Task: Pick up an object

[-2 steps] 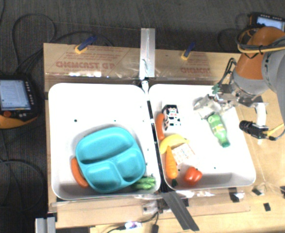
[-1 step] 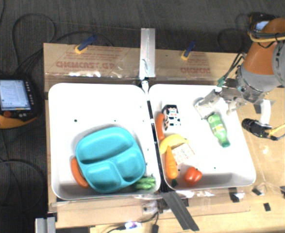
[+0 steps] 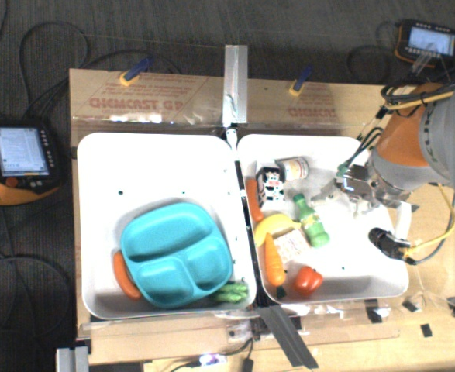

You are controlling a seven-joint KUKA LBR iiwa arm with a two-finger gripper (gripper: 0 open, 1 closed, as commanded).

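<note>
1. We see the gripper point(image 3: 354, 186) over the right side of the right bin point(image 3: 351, 263), with nothing visibly in it; we cannot tell how far open it is.
2. The things to pick from lie in a cluster on that bin's left half, apart from the gripper. The nearest is a green bottle point(image 3: 310, 222), lying tilted just left of the gripper.
3. Further back, a small can point(image 3: 293, 167) lies on its side, touching a black-and-white cow-patterned piece point(image 3: 270, 185).
4. In front of the bottle, a yellow banana-like piece point(image 3: 272, 225), a pale card point(image 3: 291, 246), an orange carrot point(image 3: 274, 264) and a red piece point(image 3: 306, 280) crowd together, touching or overlapping.
5. The floor of the bin beneath and in front of the gripper is bare white.
6. In the left bin point(image 3: 111, 177), a blue divided plate point(image 3: 177, 253) sits towards the front, with an orange piece point(image 3: 124, 276) tucked at its left edge and a green piece point(image 3: 233, 291) at its front right corner.
7. Off the bench to the left, a handheld screen unit point(image 3: 18, 159) lies on the dark floor.
</note>
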